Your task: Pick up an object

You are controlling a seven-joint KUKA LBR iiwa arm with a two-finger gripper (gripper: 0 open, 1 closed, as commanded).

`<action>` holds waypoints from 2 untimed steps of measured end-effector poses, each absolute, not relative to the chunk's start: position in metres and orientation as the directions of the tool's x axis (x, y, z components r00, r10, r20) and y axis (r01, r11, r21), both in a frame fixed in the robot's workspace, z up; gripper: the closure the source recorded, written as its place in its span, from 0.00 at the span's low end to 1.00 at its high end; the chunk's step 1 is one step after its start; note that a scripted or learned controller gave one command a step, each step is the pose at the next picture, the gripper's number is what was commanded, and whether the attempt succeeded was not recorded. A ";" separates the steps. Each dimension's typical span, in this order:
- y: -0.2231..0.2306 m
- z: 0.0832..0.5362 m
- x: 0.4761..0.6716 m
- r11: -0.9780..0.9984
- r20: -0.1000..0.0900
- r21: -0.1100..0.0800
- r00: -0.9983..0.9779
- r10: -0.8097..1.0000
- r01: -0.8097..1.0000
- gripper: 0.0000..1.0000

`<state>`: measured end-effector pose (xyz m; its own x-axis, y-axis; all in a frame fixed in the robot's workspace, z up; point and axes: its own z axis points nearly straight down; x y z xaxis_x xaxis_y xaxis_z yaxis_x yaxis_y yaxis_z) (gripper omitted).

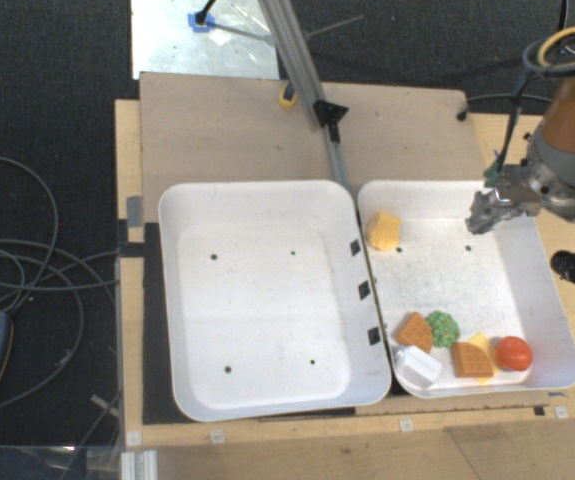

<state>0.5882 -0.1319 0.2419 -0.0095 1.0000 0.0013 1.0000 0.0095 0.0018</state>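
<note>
1. Camera view: the tool [482,216] hangs over the right bin [542,268], near that bin's far right corner, with the grey arm and its orange band coming in from the right edge.
2. The tool is small and dark here, and I cannot tell how it stands or whether anything is in it; nothing visibly touches it.
3. A yellow block [385,232] lies in the right bin near its far left corner, just beside the wall shared with the left bin [192,218], well apart from the tool.
4. Along the right bin's near wall sits a cluster: a white piece [419,367], an orange wedge [415,332], a green lump [442,326], an orange waffle-like piece [472,359] and a red ball [513,353], packed close, some touching.
5. No writing or labels can be read on any item.
6. The middle of the right bin's floor lies bare between the yellow block and the cluster.
7. The desk [397,128] shows bare board beyond the right bin's far rim.
</note>
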 end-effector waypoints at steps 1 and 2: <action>-0.084 0.242 0.591 0.010 0.002 0.001 -0.010 1.000 1.000 1.00; -0.031 0.232 0.597 0.010 0.003 0.001 -0.010 1.000 1.000 1.00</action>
<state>0.5974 -0.0311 0.2320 -0.0104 0.9999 0.0026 0.9999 0.0104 0.0006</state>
